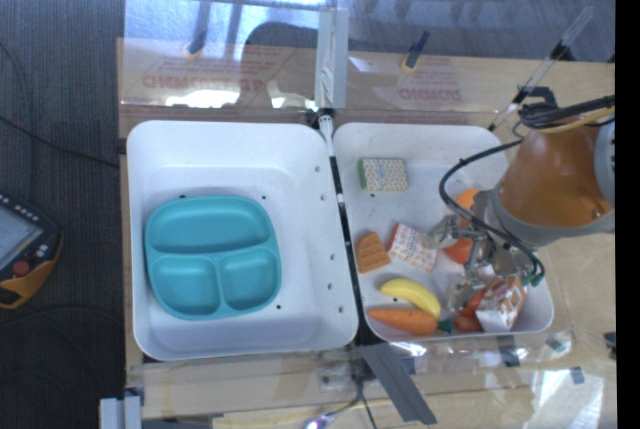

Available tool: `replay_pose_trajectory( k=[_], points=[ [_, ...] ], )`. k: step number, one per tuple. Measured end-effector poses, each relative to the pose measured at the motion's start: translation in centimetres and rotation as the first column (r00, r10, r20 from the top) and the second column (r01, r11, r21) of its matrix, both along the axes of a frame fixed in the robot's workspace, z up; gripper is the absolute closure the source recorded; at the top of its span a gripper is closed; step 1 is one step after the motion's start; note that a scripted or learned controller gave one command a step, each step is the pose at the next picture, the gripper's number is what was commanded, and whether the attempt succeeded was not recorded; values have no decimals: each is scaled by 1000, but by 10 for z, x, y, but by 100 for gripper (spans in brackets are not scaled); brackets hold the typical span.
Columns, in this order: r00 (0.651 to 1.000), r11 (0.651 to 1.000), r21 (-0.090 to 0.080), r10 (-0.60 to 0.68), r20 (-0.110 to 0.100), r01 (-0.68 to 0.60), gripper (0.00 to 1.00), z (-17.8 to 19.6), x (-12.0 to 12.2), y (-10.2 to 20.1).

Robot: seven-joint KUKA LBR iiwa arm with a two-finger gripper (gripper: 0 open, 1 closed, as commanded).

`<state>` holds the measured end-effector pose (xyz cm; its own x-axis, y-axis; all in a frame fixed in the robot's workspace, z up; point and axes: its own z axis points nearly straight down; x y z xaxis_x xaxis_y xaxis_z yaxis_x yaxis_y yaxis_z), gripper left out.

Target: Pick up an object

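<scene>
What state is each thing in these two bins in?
Teal three-compartment plastic plate: flat in the left white bin, nothing on it.
Yellow toy banana: lying flat in the right white bin.
Orange toy carrot: lying flat, beside the banana.
Pale green patterned sponge block: lying apart from the rest.
Pincer: lowered among the toys.
</scene>
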<state>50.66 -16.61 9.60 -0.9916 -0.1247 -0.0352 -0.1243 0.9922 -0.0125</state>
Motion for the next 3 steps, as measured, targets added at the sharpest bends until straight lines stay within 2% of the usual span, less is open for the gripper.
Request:
replay_pose_trajectory(
  k=[1, 2, 3],
  points=[
    [992, 992, 7, -123, -1, 123, 0, -1, -3, 4],
    [990, 990, 7, -142, -3, 142, 0, -1, -6, 0],
    [990, 990, 2, -142, 12, 142, 100, 12, -2, -2]
  ],
)
